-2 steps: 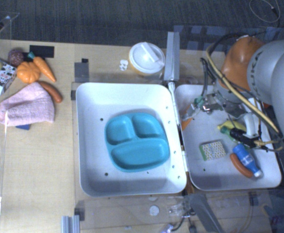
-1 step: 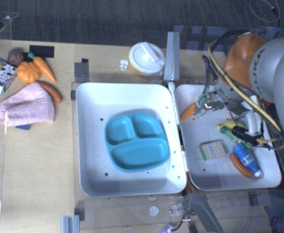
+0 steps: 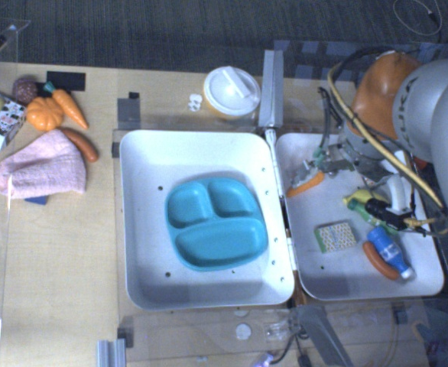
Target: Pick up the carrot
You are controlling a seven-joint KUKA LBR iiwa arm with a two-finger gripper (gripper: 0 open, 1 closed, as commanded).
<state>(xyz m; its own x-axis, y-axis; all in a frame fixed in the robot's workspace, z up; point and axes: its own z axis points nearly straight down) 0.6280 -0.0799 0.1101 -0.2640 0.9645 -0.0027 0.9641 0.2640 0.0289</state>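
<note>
From the camera above the bench, the carrot [image 3: 306, 181] lies in the right bin [image 3: 430, 281], near that bin's upper left corner, its orange body slanting down toward the divider between the bins and its green top pointing up and right; the gripper [image 3: 327, 162] sits directly over that green end, low in the bin. The fingers are tangled in view with cables and the carrot's leaves, so I cannot tell whether they are spread or pressed together, and nothing shows the carrot clamped between them; the step in hand looks like the descent and closing on the carrot, not yet a secured hold.

To do it well, the fingers should straddle the orange body rather than the leafy tip, since the top is thin and likely to slip; that means shifting slightly down and left along the carrot before closing. The carrot lies close to the bin wall, so the finger on that side needs room; closing across the narrow width, at right angles to its length, seems the safer line. The lift should go straight up, clear of the wall.

Other things in the same bin lie well apart from it: a yellow-green item [image 3: 359, 200], a blue bottle [image 3: 384, 249], a sausage [image 3: 379, 264] and a small sponge [image 3: 335, 236]; the left bin [image 3: 144, 228] holds a blue divided plate [image 3: 215, 222]; another carrot-like toy [image 3: 72, 107] lies on the bench at far left, out of reach of this step.
</note>
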